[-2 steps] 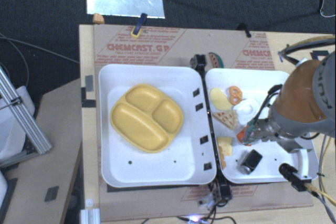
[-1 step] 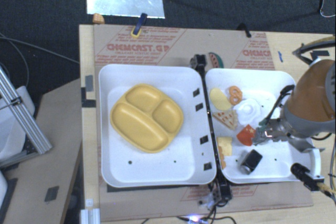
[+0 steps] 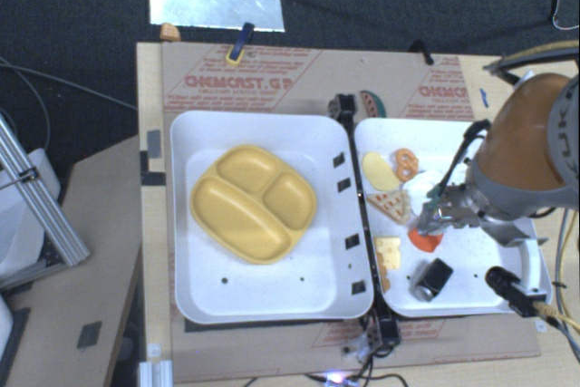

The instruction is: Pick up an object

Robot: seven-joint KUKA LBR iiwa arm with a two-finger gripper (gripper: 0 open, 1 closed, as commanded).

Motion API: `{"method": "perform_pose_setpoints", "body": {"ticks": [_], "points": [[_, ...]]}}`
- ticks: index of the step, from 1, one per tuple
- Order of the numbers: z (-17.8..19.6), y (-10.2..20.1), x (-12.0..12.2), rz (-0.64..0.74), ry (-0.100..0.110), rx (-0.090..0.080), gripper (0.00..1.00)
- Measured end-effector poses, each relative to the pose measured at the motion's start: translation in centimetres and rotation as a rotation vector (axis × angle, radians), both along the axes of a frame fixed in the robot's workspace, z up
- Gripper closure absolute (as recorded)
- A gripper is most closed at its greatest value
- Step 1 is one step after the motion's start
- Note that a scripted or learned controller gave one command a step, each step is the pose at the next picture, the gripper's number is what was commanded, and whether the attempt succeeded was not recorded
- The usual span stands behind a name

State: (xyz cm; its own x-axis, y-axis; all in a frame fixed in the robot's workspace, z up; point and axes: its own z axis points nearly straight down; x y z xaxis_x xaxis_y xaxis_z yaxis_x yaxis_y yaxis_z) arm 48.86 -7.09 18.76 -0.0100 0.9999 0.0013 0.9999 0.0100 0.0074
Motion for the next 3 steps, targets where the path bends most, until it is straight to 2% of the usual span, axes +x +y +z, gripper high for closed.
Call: {"method": "perform_pose_setpoints", "body": {"ticks": [1,2,3], "points": [[6.2,5.0,0.0,0.001,-0.002,0.000,1.00],[5.9,4.7,-0.1,-0.006,0.004,-0.001,0.00],[1.7,-1.7,-0.3,-0.015,0.009,-0.003,0.00]]}}
